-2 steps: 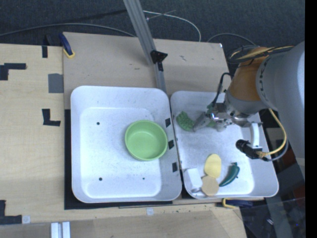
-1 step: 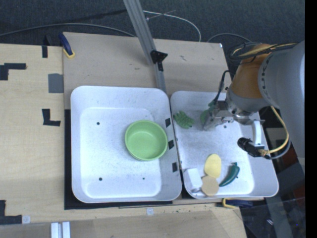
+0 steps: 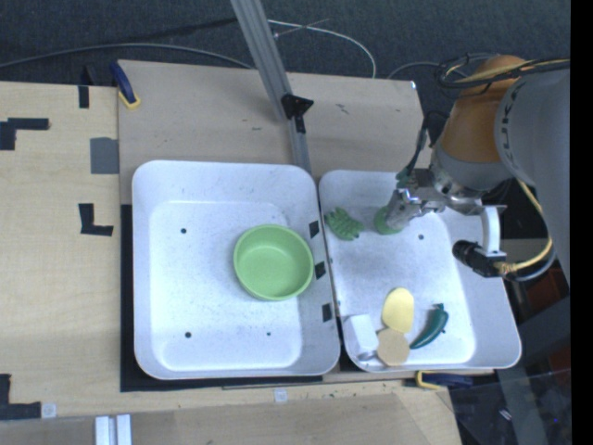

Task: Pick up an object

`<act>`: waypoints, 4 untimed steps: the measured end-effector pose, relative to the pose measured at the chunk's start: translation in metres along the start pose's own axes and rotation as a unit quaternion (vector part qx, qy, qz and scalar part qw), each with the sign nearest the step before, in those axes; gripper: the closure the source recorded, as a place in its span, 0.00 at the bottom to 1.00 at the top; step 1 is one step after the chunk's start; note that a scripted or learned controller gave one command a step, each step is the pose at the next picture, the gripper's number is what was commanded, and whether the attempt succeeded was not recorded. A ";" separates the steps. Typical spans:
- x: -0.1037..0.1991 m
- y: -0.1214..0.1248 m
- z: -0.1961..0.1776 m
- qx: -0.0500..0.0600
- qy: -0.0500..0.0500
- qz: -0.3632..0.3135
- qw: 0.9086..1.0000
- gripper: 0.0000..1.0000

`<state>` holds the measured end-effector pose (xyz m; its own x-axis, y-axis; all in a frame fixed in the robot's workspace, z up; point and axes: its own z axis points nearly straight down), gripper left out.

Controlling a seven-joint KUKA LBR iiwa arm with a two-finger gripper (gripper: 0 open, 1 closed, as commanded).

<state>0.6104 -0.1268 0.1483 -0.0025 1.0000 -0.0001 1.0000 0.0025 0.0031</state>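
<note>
1. Near edge of the right bin (image 3: 496, 341), by its front left corner: one tan round piece (image 3: 393, 348), one yellow oval piece (image 3: 398, 309) touching it from behind, one dark green curved piece (image 3: 430, 327) just to the right, pepper-like. One pale whitish item (image 3: 358, 330) to the left of the tan piece, too washed out against the white floor to identify.
2. Left bin (image 3: 167, 248): one light green bowl (image 3: 272, 261), upright, right of centre, near the wall shared with the right bin. A few small dark dots on the floor, nature unclear.
3. Along the seam between the two bins: three small dark clips or tabs, hard to make out.
4. Far half of the right bin: one green leafy toy (image 3: 344, 223), lying near the left wall. One second green object (image 3: 389, 221) to its right, apart from it, partly hidden under the gripper (image 3: 400, 213); shape not readable.
5. Gripper: lowered onto that second green object, touching or overlapping it. Fingers too blurred and small to judge as spread, closed, or clamped on anything; cannot tell.
6. Arm (image 3: 500, 128): grey with orange band, entering from the right, cut off by the frame edge; cables looped around it.
7. Beyond the bins: one grey slanted pole (image 3: 264, 49) with a dark clamp, top cut off by the frame; thin cables on the dark floor; one blue-and-yellow item (image 3: 124, 84) at the bench's far left corner, unidentifiable.
</note>
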 end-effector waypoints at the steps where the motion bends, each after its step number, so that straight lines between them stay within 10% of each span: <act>1: -0.008 -0.001 -0.047 0.000 -0.001 0.001 1.000 1.00; 2: -0.008 0.000 -0.072 0.001 0.000 0.000 1.000 1.00; 4: 0.101 -0.012 -0.085 0.003 0.001 -0.002 1.000 1.00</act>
<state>0.5980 -0.0254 0.2330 -0.0066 1.0000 0.0018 1.0000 0.0066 -0.0024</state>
